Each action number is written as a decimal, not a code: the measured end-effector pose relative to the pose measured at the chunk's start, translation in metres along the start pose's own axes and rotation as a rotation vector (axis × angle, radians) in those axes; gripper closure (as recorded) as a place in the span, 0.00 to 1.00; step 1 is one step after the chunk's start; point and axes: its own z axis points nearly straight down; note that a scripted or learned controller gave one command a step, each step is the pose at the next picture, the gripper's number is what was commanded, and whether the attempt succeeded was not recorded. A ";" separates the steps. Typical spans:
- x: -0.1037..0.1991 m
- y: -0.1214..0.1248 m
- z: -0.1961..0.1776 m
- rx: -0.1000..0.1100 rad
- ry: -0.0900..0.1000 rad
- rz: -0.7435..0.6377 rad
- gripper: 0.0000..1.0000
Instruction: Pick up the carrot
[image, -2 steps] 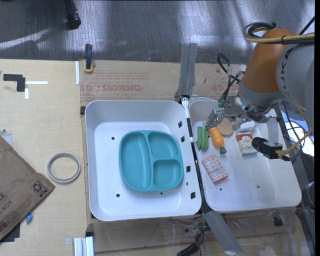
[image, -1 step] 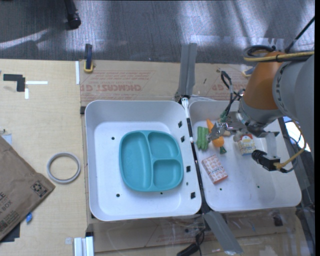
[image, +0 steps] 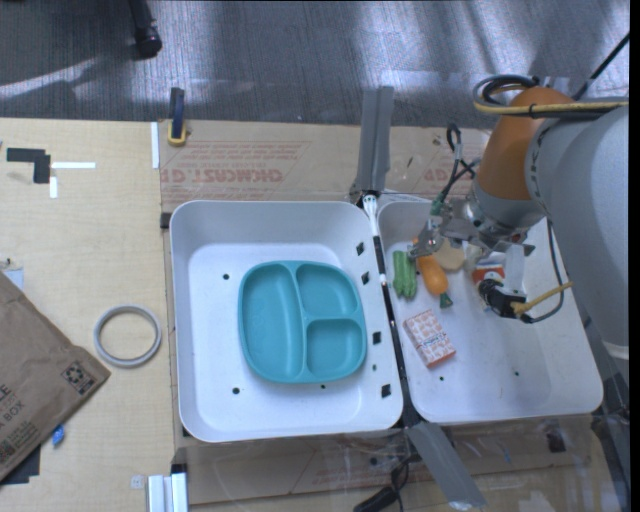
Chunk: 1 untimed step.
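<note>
The carrot (image: 433, 275) is a short orange piece lying in the right bin (image: 520, 385), near its far left corner. My gripper (image: 438, 243) hangs directly over the carrot's far end, low in the bin and close to it or touching it. The grey wrist and orange band rise behind it to the right. A pale item partly under the gripper sits just right of the carrot.
A green vegetable (image: 403, 275) lies just left of the carrot, against the bin wall. A pink patterned packet (image: 428, 337) lies nearer the front. A red and white item (image: 488, 270) sits under the wrist. The left bin (image: 200, 300) holds a teal divided plate (image: 300, 320). A tape ring (image: 127, 334) lies on the bench.
</note>
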 end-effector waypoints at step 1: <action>0.000 0.000 -0.009 0.001 -0.002 -0.003 1.00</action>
